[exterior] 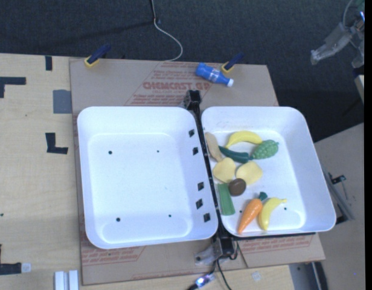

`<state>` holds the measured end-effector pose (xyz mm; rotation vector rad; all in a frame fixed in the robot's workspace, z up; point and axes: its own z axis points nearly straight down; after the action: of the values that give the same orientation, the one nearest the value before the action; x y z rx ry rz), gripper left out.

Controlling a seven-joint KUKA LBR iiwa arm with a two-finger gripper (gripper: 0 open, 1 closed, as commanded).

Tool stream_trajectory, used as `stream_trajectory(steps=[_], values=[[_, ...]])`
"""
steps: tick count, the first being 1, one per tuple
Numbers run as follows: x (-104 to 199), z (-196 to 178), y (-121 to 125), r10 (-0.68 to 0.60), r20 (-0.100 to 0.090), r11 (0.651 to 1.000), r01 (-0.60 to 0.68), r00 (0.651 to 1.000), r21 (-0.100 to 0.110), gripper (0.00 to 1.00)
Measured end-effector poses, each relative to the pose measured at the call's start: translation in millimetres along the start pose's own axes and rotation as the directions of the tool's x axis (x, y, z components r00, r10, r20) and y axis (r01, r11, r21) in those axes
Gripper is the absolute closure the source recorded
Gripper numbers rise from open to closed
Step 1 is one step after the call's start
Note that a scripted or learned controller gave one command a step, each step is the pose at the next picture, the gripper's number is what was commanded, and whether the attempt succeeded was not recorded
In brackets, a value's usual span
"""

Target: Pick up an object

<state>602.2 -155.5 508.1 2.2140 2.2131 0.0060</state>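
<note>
White plastic bins sit side by side on the worktop; the toy food lies in the right bin [307, 162], clustered toward its left wall. The tool [331, 44] hangs far up at the right, well apart from it, blurred, so its opening cannot be told. Best aim for an outlying piece, such as the carrot [249, 215], coming straight down. Counted: two bananas, one carrot, one green cob [266, 149]; the rest overlap.
</note>
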Motion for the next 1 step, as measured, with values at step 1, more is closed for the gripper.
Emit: stream_trajectory(steps=[1], values=[[9.4, -30.6, -54.2, -0.002, -0.004, 1.000, 0.002, 1.000, 0.007, 0.00]])
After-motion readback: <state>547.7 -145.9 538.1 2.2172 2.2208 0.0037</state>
